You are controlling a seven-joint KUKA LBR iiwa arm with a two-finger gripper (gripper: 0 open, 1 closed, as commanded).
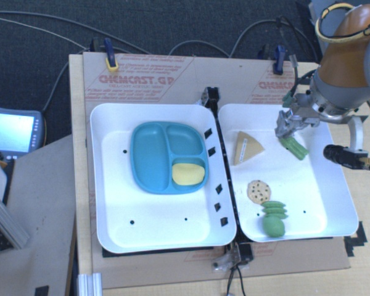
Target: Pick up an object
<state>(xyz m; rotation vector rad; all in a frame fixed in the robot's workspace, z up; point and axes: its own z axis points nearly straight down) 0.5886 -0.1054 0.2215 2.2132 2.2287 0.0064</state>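
My gripper (pixel 288 130) hangs over the back of the right bin (pixel 333 190). A small green cylinder (pixel 296 148) lies slanted right at its tip, its upper end tucked under the gripper. Whether that piece is gripped or only touched is unclear. In the same bin a tan cheese wedge (pixel 247 148) lies near the left wall. A round speckled cookie (pixel 258 191) sits in front of it, and a green ridged toy (pixel 274 219) lies near the front edge.
The left bin (pixel 111 165) holds a blue divided plate (pixel 160 150) with a yellow piece (pixel 188 174) in its front right section. A black divider with clips (pixel 217 159) runs between the bins. A black part of the arm (pixel 345 156) juts over the right bin's right rim.
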